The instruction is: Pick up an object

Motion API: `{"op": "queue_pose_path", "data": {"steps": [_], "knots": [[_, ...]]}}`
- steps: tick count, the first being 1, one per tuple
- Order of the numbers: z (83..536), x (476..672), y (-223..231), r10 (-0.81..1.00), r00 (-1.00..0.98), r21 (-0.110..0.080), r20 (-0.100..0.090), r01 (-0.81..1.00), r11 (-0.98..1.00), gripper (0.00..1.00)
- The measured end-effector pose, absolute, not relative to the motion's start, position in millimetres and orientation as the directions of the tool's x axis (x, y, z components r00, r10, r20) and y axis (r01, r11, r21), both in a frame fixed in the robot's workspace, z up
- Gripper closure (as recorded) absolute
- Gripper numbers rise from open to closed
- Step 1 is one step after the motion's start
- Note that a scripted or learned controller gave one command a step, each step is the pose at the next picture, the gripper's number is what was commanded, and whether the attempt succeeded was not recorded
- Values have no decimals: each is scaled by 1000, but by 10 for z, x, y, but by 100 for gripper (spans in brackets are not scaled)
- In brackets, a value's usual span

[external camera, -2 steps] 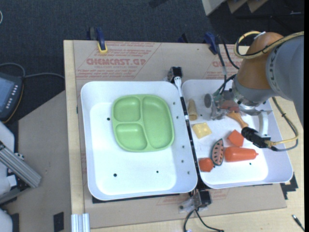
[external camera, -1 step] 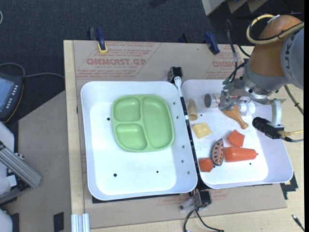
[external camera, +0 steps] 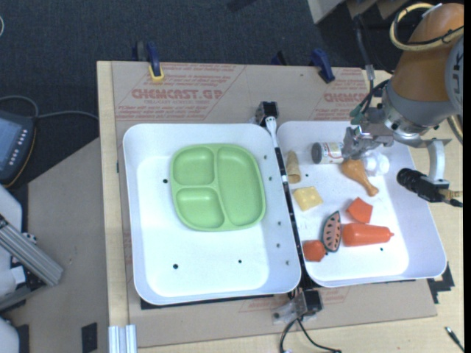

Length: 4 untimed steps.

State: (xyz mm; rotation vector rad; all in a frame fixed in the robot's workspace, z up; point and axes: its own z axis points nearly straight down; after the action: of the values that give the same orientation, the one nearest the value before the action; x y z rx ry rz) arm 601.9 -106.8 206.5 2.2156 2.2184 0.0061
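Note:
My gripper (external camera: 358,143) hovers over the back of the right bin (external camera: 419,259), reaching in from the right. It sits just right of a small silver can (external camera: 324,152) lying on its side and right above the thick end of a brown drumstick (external camera: 360,175). Nothing visible shows a thing held by it. Further forward lie an orange-red block (external camera: 360,210), a long orange-red piece (external camera: 365,234), a watermelon slice (external camera: 332,231) and a small red piece (external camera: 313,251). A yellow cheese wedge (external camera: 307,198) and a tan bread roll (external camera: 294,166) lie near the bin's left wall.
The left bin (external camera: 147,263) holds a green divided plate (external camera: 218,187) at its middle. A black clip (external camera: 267,112) sits at the back where the two bins meet. The bench board (external camera: 110,197) surrounds both bins.

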Motion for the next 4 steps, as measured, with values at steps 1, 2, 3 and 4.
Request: {"op": "queue_pose_path", "data": {"steps": [1, 2, 3, 4], "knots": [[2266, 6030, -1066, 1000, -1, 5, -1, 1000, 1, 100], [2334, 6189, -504, 1000, -6, 4, 1, 1000, 6, 100], [2139, 6165, -27, 1000, -5, -4, 2, 1000, 5, 100], [2163, 6243, -30, 1000, -1, 3, 0, 1000, 1, 100]]}}
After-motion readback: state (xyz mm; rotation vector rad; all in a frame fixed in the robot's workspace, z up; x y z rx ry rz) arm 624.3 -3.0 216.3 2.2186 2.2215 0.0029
